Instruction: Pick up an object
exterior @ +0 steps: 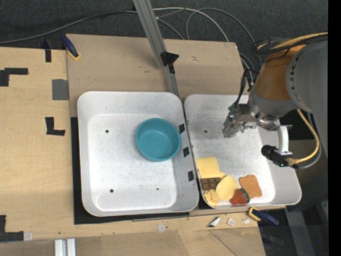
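The gripper [233,128] hangs over bare floor in the right bin [213,108], fingers seemingly together, holding nothing. Food pieces [224,184] crowd that bin's near edge. A blue bowl [157,138] sits mid left bin [101,143].

A: How many bins sit on the bench?
B: Two white ones, a left bin [93,143] and a right bin [213,111].
A: And bowls?
B: One blue bowl [157,139], in the left bin.
A: What about the small things in the right bin's near corner?
B: I count about five: a yellow block [208,167], a brown piece [209,183], a pale yellow piece [225,187], an orange piece [250,185] and a red piece [240,197].
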`<state>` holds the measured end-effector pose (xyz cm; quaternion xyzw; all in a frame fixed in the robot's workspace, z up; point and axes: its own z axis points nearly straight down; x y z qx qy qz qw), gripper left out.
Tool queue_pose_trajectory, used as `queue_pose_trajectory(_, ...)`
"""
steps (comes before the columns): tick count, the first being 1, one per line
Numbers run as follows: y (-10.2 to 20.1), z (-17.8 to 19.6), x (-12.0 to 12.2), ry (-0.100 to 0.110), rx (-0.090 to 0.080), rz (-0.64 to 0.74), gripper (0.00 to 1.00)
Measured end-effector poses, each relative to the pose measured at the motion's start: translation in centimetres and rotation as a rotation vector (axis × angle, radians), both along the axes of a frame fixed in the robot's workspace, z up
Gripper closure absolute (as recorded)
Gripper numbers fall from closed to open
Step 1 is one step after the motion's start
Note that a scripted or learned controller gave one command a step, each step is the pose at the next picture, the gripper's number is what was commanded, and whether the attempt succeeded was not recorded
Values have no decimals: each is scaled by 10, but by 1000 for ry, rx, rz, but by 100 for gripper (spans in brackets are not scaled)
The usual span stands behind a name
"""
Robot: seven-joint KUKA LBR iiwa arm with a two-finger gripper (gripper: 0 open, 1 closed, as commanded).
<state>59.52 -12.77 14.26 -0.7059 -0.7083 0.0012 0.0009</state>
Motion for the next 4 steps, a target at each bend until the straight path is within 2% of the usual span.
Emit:
queue_pose_trajectory(2,5,116,0,-8,-1,-2,100)
queue_pose_trajectory(3,56,102,12,-1,1,3,100)
queue_pose_trajectory(4,110,88,15,0,1,3,100)
